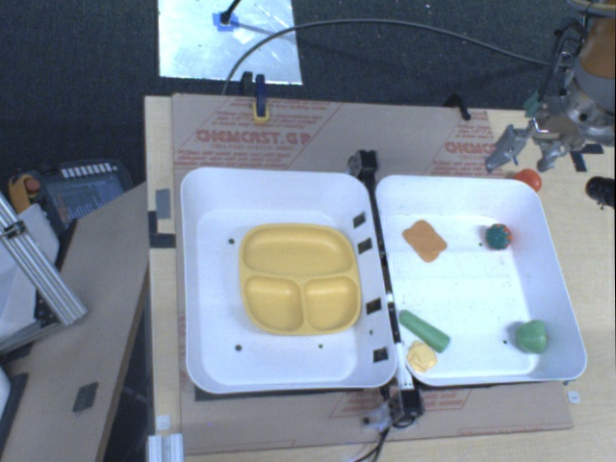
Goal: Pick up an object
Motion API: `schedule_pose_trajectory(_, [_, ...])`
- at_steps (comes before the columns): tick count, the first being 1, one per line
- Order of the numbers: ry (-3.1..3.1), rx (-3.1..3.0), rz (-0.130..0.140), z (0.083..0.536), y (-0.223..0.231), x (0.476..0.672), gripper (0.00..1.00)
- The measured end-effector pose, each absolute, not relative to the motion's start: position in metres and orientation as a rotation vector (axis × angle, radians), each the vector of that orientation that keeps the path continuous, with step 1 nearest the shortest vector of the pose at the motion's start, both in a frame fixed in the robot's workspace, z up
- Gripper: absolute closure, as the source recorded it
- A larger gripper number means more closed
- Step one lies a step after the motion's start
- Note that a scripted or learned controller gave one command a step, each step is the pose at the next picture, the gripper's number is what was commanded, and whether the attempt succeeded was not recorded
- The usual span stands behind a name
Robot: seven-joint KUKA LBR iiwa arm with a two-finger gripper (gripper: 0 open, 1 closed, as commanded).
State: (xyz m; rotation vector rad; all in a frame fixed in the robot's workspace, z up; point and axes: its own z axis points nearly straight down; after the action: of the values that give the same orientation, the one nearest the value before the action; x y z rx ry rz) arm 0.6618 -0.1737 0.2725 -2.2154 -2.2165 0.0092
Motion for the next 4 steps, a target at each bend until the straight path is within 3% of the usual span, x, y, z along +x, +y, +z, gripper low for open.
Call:
schedule_pose_trajectory(1, [-2.226,-2.219,-0.001,0.281,-0.173,0.664,0.0])
schedule_pose_trajectory(2, [-2.223,-2.219,0.002,0.223,-0.172,0.655,0.0])
schedule_pose_trajectory(4, [-2.228,-2.215,0.0,0.137,-0.163,0.663,0.0])
